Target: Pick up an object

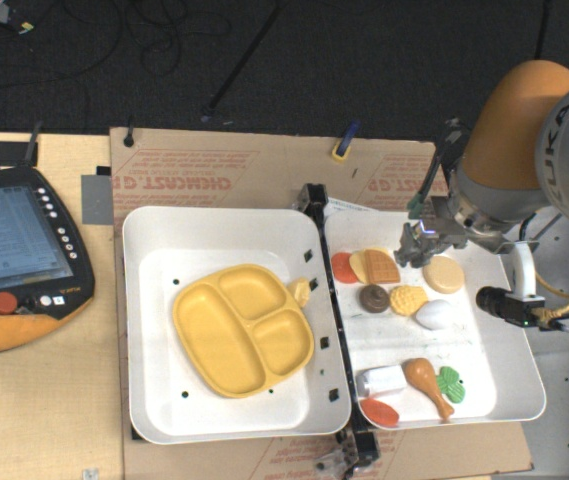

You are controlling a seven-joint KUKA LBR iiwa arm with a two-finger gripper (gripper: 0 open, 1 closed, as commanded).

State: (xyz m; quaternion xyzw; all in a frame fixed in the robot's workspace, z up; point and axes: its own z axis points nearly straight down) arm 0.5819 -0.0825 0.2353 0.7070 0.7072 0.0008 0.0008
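You see the gripper (pixel 422 245) in the right middle of the frame, low over the right white bin (pixel 509 368). It sits at the upper edge of a tight bunch of toy food. You cannot tell if the fingers are apart or together; they are dark and small here. Nothing shows between them.

The things to pick are all in that right bin. Just left of the gripper lies a tan waffle-shaped toy (pixel 375 266), with a flat red round piece (pixel 342 266) touching its left side. Just right lies a pale round cookie-like disc (pixel 445 274). Below these sit a small brown doughnut toy (pixel 374 298), a bumpy yellow corn-like piece (pixel 407 299) and a white egg shape (pixel 432 314).

Here is what could go wrong. These toys lie close together, so the fingers may come down on top of one, or push two apart and close on air. The waffle and the disc are flat, so they may slip out.

Toward the lower edge of the bin lie a brown drumstick toy (pixel 429 380), a green leafy piece (pixel 450 383) and a white block (pixel 381 379), a bit more spread out. The yellow plastic tray with three parts (pixel 242 328) rests in the left white bin (pixel 154 268), well away.
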